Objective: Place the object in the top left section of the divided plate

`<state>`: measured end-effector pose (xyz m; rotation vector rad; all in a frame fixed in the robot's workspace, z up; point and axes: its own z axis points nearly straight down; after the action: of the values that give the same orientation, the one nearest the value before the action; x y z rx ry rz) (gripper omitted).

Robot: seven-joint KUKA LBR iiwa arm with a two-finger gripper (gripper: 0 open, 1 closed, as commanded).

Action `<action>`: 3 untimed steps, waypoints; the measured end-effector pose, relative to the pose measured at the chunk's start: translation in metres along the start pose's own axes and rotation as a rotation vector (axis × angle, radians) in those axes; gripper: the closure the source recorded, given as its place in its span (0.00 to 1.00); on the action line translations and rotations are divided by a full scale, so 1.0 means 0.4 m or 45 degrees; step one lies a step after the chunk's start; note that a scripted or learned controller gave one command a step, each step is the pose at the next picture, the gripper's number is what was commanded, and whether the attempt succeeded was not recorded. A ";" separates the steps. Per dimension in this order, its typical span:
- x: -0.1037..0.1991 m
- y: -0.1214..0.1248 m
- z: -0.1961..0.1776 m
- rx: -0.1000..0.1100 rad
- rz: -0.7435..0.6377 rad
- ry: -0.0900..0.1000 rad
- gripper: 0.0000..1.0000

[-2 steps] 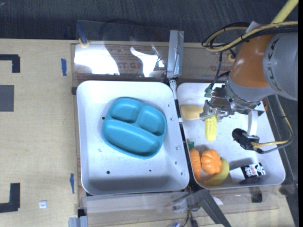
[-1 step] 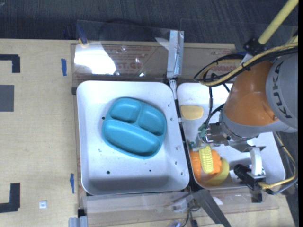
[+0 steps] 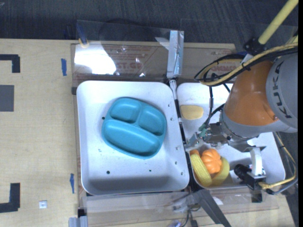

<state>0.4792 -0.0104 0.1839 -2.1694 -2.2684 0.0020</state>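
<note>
two white bins are sitting side by side on the bench. the left bin [image 3: 94, 164] is holding a blue divided plate [image 3: 135, 126], which is lying a bit tilted in the middle of it, with one long section along its lower edge and two smaller ones above that. all three sections are looking bare right now.

the right bin [image 3: 191, 92] is where the stuff is. a pale tan oval thing [image 3: 191, 111], maybe a bread roll or a potato, is lying near its upper left, just beside the wall between the bins. down at the lower left corner a little orange pumpkin [image 3: 211, 160] is sitting right up against a yellow corn cob [image 3: 199, 169], the two touching, with some yellowish green thing [image 3: 222, 170] peeking out behind them that i can't make out.

the arm [image 3: 258, 96] is reaching in from the right, its orange band hanging over the right bin. the gripper [image 3: 206, 132] is hovering just above the pumpkin, between it and the tan thing. honestly can't tell whether it's open or closed, the metal bits are too cluttered, and nothing is visibly caught in it.

cables are looping over the arm near the top.
</note>
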 end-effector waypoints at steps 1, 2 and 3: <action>-0.058 0.019 -0.013 -0.005 0.107 -0.002 0.00; -0.058 0.019 -0.012 -0.005 0.108 -0.002 0.00; -0.159 0.134 -0.001 -0.004 0.265 -0.002 0.00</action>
<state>0.5355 -0.0717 0.1840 -2.3958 -2.0330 0.0011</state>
